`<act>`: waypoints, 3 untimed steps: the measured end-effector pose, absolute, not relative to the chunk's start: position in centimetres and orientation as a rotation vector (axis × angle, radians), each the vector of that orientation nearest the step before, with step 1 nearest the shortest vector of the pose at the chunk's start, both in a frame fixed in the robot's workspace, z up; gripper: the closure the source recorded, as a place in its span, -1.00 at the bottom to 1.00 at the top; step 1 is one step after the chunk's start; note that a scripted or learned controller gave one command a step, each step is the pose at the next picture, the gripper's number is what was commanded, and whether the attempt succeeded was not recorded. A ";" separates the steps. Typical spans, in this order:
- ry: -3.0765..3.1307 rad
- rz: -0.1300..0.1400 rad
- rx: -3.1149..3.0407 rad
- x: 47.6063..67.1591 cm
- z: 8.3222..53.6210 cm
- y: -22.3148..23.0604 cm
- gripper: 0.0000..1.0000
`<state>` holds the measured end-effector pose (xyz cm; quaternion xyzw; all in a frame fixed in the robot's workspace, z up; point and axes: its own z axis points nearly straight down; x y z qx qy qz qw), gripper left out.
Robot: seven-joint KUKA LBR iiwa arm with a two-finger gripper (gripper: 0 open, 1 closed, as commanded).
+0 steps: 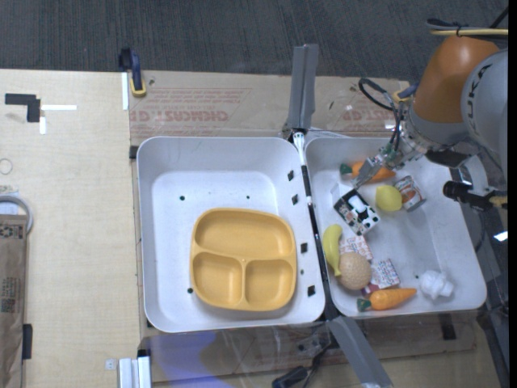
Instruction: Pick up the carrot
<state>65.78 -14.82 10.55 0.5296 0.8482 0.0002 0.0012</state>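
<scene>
Gripper [374,168] low over the right bin's [460,241] far left part – beside a small carrot [361,169], grip unclear, another carrot [390,298] at the near edge – beside an egg [353,271].

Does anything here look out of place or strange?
Nothing looks spilled or broken. One oddity: the gripper is at the far end of the right bin, beside an orange item there, while a carrot lies untouched at the near edge.
</scene>
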 end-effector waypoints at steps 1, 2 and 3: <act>2.655 0.009 1.639 64.8 10.2 -14.5 -1.00; 2.772 -0.001 1.475 64.9 19.1 -10.5 -1.00; 2.886 0.002 1.228 66.1 12.0 -12.1 -1.00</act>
